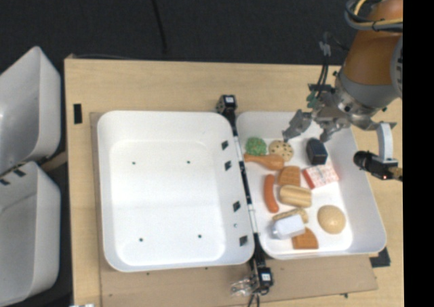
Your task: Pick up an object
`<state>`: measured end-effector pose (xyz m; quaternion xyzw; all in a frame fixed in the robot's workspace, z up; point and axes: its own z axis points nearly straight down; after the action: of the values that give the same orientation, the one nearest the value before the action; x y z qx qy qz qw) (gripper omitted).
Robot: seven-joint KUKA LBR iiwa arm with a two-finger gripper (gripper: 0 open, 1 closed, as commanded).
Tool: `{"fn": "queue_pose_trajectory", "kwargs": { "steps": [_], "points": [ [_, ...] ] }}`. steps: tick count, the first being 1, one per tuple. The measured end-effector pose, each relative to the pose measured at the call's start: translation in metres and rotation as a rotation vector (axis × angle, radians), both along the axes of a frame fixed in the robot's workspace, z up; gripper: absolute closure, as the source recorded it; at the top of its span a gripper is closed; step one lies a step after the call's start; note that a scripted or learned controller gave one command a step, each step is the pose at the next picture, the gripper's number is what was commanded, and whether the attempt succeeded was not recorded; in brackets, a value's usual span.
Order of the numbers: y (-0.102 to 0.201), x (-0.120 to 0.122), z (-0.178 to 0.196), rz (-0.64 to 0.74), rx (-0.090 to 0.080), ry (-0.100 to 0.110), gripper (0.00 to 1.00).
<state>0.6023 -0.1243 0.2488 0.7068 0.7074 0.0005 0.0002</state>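
The gripper (310, 126) is seen at the upper right of the frame, poised over the far edge of the right bin (366, 221). Its fingers (296, 126) are spread wide, with nothing between them, so no object is yet held. The spread seems chosen so that one item can be straddled on the way down.

All candidate objects are gathered in the right bin, toward the centre right of the frame. A dark blue block (316, 151) lies just below the open fingers and is judged the likeliest target, being nearest and set slightly apart from its neighbours. To its left, a round cookie (281, 150) and a green piece (255, 146) are found close together, with an orange carrot (266, 160) just beneath them. Lower down, a red sausage (270, 194) lies beside a bread roll (296, 196), and a round tan bun (331, 219) sits toward the lower right. A red-and-white packet (321, 176) is placed below the blue block; what it is cannot be made out clearly.

The left bin (166, 190) occupies the middle of the frame on the desk (169, 85).
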Motion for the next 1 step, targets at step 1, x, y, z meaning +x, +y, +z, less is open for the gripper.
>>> {"fn": "queue_pose_trajectory", "kwargs": {
  "steps": [1],
  "points": [
    [0.0524,-0.0092,-0.0507,0.004,0.0,0.005,0.0]
  ]
}}
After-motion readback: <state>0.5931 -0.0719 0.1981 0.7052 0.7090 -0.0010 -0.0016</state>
